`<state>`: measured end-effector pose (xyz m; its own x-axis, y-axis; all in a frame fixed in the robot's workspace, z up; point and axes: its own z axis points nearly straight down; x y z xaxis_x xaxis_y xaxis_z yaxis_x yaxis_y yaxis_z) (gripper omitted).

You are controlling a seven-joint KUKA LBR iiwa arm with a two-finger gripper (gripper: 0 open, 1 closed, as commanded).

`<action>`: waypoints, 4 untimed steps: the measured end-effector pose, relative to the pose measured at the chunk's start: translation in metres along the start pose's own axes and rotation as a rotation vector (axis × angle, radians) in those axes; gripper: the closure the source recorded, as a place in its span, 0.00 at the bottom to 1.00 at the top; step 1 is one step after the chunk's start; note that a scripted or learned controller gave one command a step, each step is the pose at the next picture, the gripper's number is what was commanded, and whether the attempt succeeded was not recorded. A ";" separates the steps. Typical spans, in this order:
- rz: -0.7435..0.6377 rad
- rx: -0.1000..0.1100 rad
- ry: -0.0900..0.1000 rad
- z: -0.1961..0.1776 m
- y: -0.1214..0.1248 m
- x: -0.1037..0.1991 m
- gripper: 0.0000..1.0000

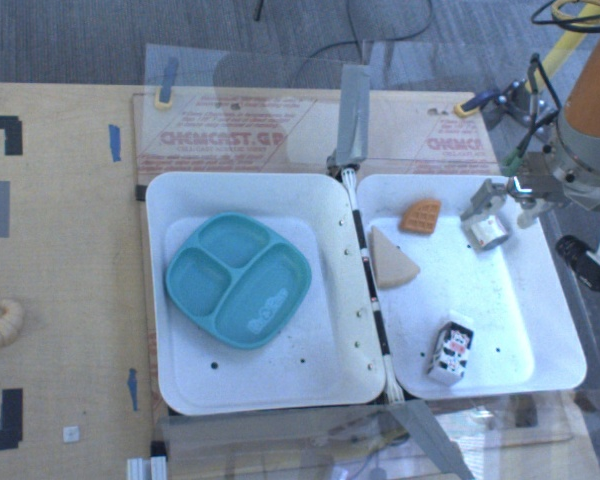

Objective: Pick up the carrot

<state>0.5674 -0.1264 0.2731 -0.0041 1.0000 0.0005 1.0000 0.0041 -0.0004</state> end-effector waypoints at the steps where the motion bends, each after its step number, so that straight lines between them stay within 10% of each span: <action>1: 0.305 0.002 0.002 0.135 0.015 -0.009 0.00; 2: 0.163 0.001 0.001 0.177 0.087 -0.033 0.00; 3: -0.314 -0.005 -0.001 0.185 0.098 0.015 0.00; 4: -0.312 -0.007 -0.005 0.173 0.099 0.013 1.00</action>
<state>0.6663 -0.1132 0.0998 -0.3109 0.9504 -0.0057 0.9504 0.3109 0.0062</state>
